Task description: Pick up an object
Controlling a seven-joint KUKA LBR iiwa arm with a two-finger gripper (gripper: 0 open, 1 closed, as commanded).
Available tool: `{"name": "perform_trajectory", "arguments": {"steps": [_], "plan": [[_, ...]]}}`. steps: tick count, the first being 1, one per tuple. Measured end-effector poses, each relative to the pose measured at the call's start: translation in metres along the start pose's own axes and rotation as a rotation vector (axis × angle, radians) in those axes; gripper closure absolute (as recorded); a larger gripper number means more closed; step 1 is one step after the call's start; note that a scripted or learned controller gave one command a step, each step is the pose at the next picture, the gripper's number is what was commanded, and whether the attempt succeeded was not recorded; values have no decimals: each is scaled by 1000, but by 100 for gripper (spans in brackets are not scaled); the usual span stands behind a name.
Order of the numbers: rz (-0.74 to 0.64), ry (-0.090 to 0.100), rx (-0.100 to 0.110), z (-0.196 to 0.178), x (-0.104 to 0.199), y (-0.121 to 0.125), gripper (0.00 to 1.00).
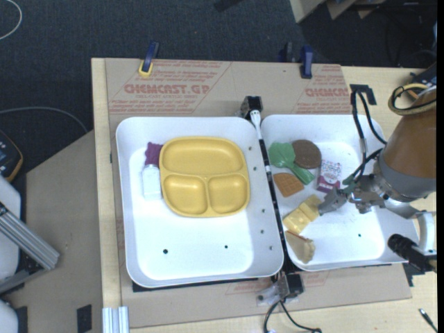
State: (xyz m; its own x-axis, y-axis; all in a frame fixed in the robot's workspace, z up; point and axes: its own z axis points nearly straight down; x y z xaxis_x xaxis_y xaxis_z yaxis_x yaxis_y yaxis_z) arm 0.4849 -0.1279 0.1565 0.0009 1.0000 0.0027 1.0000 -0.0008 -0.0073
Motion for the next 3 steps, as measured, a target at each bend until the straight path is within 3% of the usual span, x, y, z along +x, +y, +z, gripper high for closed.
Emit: {"name": "perform_trajectory", "arguments": {"steps": [1, 2, 3], "plan": [[-1, 0, -1, 47, 5, 7, 0], [1, -5, -14, 70, 4, 9, 0], [2, -5, -13, 61, 4, 8, 100]]}}
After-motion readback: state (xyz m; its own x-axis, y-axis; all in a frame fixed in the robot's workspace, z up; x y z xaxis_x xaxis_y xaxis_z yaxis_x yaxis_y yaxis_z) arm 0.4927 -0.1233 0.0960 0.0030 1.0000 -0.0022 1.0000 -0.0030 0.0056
